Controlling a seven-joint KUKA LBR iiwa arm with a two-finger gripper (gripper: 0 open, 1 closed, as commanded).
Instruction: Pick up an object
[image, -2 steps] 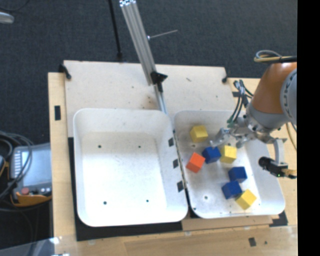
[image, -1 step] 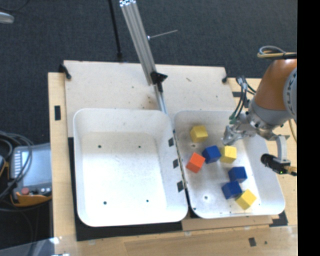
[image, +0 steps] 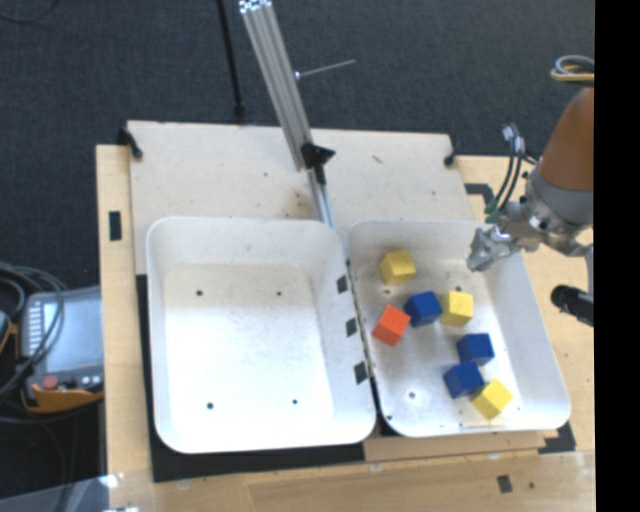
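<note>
The gripper (image: 482, 250) hangs over the upper right rim of the right bin (image: 530, 310), at about 2 o'clock from the bin's middle, and whether its jaws are apart or together cannot be told from this slant; nothing shows between them. The grey arm (image: 565, 175) with its orange band comes in from 3 o'clock. In the right bin lie 7 blocks: 3 yellow, 3 blue, 1 orange. A yellow block (image: 398, 266) sits alone at 11 o'clock, with bare floor around it on every side. The orange block (image: 391, 325) lies at 9 o'clock, near the left wall and touching or nearly touching a blue block (image: 423, 307) at the middle; a second yellow block (image: 459, 307) sits just beside that blue one toward 3 o'clock. At 5 o'clock, 2 blue blocks (image: 475, 347) (image: 463, 379) stand close together, and the third yellow block (image: 491, 398) rests against the lower one, near the bin's front rim. The bin's floor is bare at 7 o'clock and along its right wall. The left bin (image: 160, 300) sits rim to rim with the right bin. An aluminium rail (image: 283, 90) slants down from 12 o'clock to where the 2 bins meet.
</note>
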